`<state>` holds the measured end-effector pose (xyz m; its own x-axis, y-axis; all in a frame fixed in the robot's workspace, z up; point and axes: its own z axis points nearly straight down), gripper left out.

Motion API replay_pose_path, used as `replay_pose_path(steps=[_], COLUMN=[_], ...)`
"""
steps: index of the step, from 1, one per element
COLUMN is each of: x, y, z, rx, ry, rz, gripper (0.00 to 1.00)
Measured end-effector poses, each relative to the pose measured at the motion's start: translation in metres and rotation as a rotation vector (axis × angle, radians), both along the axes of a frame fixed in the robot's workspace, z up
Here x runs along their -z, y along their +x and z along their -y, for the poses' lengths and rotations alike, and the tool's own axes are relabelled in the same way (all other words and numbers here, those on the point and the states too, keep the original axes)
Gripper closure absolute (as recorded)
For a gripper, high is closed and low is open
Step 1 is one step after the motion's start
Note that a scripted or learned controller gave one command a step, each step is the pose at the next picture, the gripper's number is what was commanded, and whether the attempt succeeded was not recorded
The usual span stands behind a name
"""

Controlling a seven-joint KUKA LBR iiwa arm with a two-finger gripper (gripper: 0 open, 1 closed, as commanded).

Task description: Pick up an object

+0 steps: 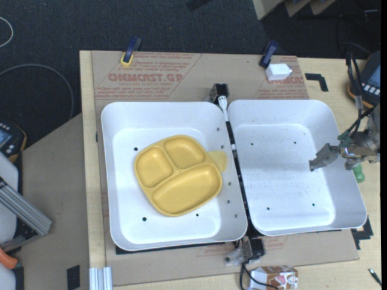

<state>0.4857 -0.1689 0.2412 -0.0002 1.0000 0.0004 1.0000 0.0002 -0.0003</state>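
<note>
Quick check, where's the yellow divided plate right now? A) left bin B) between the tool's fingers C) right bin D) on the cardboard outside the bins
A: the yellow divided plate lies flat on the floor of the left bin, while the tool is over the right bin, well apart from it.

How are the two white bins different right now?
The left bin holds a yellow divided plate; the right bin has no loose object in it. The gripper hangs over the right bin, at its right side, not the left. Both are shallow, white and side by side.
</note>
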Motion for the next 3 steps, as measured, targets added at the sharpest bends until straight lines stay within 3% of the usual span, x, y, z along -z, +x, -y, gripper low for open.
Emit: replay_pose_path(steps=[1, 2, 3], x=[-0.039, -0.048, -0.07], y=[-0.005, -0.005, -0.006], z=[-0.1, -0.094, -0.23], rx=[-0.011, -0.001, -0.015], ry=[0.003, -0.001, 0.005], rz=[0.005, 0.004, 0.004], gripper=[0.0, 1.0, 1.0])
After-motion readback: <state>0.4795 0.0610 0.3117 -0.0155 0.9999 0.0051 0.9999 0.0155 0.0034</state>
